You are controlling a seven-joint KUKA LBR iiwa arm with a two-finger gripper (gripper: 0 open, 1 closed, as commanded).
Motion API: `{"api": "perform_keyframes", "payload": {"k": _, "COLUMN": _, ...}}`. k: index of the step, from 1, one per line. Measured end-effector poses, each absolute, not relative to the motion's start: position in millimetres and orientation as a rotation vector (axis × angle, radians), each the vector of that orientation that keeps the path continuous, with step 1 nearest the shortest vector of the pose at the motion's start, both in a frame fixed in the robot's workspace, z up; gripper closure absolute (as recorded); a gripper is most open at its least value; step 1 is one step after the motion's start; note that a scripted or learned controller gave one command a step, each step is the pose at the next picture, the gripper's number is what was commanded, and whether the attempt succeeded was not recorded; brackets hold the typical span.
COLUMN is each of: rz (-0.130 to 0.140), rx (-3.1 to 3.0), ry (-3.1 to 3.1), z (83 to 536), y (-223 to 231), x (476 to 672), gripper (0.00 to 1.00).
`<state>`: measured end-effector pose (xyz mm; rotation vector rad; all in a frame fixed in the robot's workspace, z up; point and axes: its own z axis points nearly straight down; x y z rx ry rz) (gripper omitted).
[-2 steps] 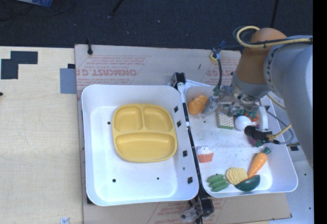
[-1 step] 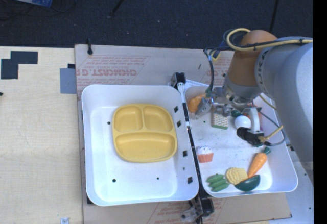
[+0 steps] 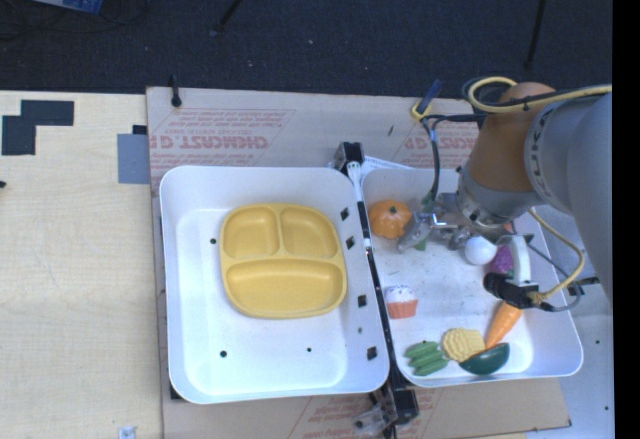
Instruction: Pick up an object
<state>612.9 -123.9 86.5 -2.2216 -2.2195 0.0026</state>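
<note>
Reaching in from the right of the frame, the arm (image 3: 540, 157) is hanging over the right bin (image 3: 570, 352), with the gripper (image 3: 425, 230) low at the bin's upper left, just beside the orange (image 3: 389, 218). Nothing is showing between its tips, and whether they are spread or closed is something I cannot tell from this slant.

The orange, probably the target given how near it is lying to the tool, is sitting at centre frame, close against the bin's left wall. It is looking like a small round toy fruit, bright orange with a dark stem spot on top. Judging by its look, it is likely being a light, stiff plastic piece with a smooth skin, so it may be rolling or slipping away if pinched off-centre. Taking it across its widest middle, fingers straddling from either side, seems the safest hold; the nearby wall is leaving little room on its left.

Other pieces are lying lower in the same bin: a cupcake (image 3: 401, 302), a white egg (image 3: 481, 249), a carrot (image 3: 503, 323), a green pod (image 3: 427, 357) and a yellow cracker (image 3: 462, 342). The left bin (image 3: 190, 327) is bearing a yellow tray (image 3: 281, 260).
</note>
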Motion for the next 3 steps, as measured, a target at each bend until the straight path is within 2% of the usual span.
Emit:
{"api": "perform_keyframes", "payload": {"k": 1, "rz": 0.003, "rx": -2.219, "ry": -2.219, "z": 86, "y": -90, "x": 644.1, "gripper": 0.00}}
{"api": "perform_keyframes", "payload": {"k": 2, "rz": 0.008, "rx": -2.215, "ry": -2.214, "z": 93, "y": -91, "x": 643.6, "gripper": 1.00}}
{"api": "perform_keyframes", "payload": {"k": 3, "rz": 0.006, "rx": -2.217, "ry": -2.220, "z": 185, "y": -45, "x": 619.2, "gripper": 1.00}}
